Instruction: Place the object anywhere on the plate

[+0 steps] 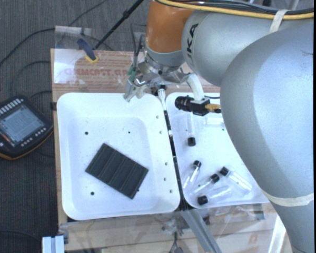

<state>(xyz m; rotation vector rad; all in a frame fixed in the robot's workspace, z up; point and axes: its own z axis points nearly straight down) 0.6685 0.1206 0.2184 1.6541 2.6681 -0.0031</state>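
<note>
The claw point(142, 86) is hanging over the back edge of the left bin point(73, 204), right by the wall between the two bins. Its metal tips are pointing down and to the left, and I cannot tell if it is open or closed. Nothing is showing between its tips. The plate point(117, 171) is dark and ridged, and it is lying flat and turned a bit in the front part of the left bin. The vials point(213, 182) are clear with black caps, and they are lying in the right bin point(221, 141), well apart from the plate. Most are sitting near the front of that bin, and one cap point(191, 140) is lying nearer the middle. The big grey arm point(263, 88) is covering much of the right bin. The worktop point(95, 70) is showing behind the bins.
</note>
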